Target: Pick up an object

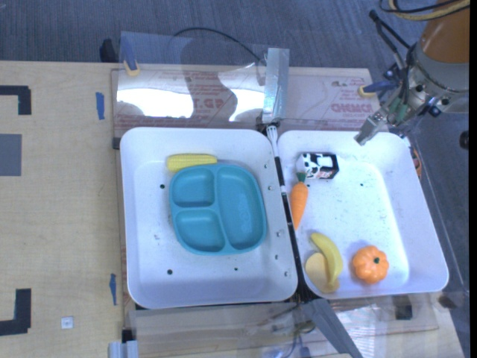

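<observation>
Four toys lie in the right bin [417, 222]: a black-and-white cow [319, 165] near the back left, a carrot [298, 202] along the left wall, a banana [328, 257] and a pumpkin [370, 264] near the front. Mid-bin lies bare. The gripper [370, 131] hangs over the back right corner, tilted; its closure cannot be told. The left bin [141, 222] holds a blue tray [218, 207] and corn [191, 161].

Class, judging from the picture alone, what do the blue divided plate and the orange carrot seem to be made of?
The blue divided plate looks like moulded plastic with a smooth, slightly satin finish: even colour, rounded compartment walls, soft highlights. The orange carrot is probably a plastic toy: uniform bright colour, a smooth surface and a neat green top, though rubber or foam cannot be ruled out.
</observation>
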